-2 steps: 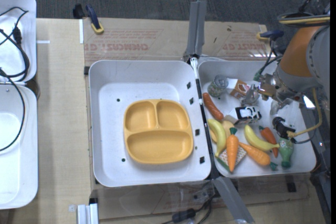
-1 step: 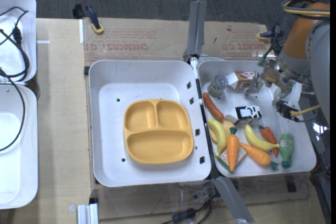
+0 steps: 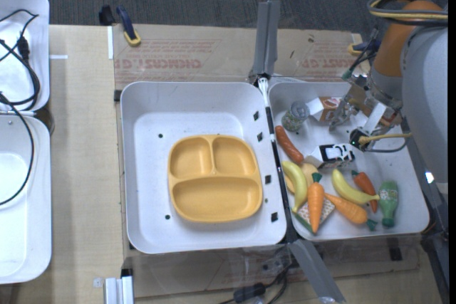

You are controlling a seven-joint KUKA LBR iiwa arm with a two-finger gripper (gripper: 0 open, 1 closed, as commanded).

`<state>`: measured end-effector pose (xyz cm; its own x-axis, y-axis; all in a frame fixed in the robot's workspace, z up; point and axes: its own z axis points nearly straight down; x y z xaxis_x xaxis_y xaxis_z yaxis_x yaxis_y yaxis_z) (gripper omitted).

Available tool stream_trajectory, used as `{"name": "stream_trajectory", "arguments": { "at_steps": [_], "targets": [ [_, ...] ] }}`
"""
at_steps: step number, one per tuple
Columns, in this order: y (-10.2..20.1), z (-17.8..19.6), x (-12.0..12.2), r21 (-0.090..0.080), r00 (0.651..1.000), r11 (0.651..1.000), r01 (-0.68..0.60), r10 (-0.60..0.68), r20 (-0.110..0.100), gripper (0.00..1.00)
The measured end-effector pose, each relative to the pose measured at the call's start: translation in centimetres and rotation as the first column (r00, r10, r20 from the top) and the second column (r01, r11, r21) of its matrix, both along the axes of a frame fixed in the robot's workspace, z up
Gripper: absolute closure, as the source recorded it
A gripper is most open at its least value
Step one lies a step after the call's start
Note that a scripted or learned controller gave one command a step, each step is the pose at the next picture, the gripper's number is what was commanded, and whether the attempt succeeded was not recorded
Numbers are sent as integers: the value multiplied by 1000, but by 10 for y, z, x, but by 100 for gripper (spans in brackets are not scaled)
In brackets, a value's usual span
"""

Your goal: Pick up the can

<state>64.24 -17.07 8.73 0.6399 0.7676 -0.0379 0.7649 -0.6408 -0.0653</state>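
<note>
A: Can (image 3: 330,108), is that the brown and white thing lying at the top of the right bin (image 3: 417,174)?

B: I take it so. It lies on its side near the bin's upper wall, right of a grey lump (image 3: 297,112) and well above the toy car (image 3: 336,152).

A: Where is the gripper (image 3: 345,112)?

B: Just right of the can, at the upper right of the frame. Its tip looks to be touching the can or just beside it; I cannot tell which. The metal parts blur together there, so whether it is wide or narrow I cannot tell, and nothing shows the can held.

A: So which step is this?

B: The approach or the start of the grasp, by my judgement. The can rests in the bin, not lifted.

A: And the arm (image 3: 427,82)?

B: It reaches in from the right edge, the orange band (image 3: 396,39) high at the upper right, the wrist slanting down and left toward the can.

A: What does the next move call for?

B: Getting the can squarely between the jaws, closing, then lifting straight up. The bin wall is close behind it, and a round can on its side could roll or slip out.

A: And the left bin (image 3: 135,174)?

B: It holds a yellow plate (image 3: 214,178), well away from all this.
</note>
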Motion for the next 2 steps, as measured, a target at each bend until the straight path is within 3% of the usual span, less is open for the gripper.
{"name": "stream_trajectory", "arguments": {
  "at_steps": [1, 2],
  "targets": [
    [2, 93, 10, -16, 968, 969, 246, -244, 61, 0],
    [74, 1, -18, -13, 989, 991, 131, -130, 69, 0]
  ]
}}
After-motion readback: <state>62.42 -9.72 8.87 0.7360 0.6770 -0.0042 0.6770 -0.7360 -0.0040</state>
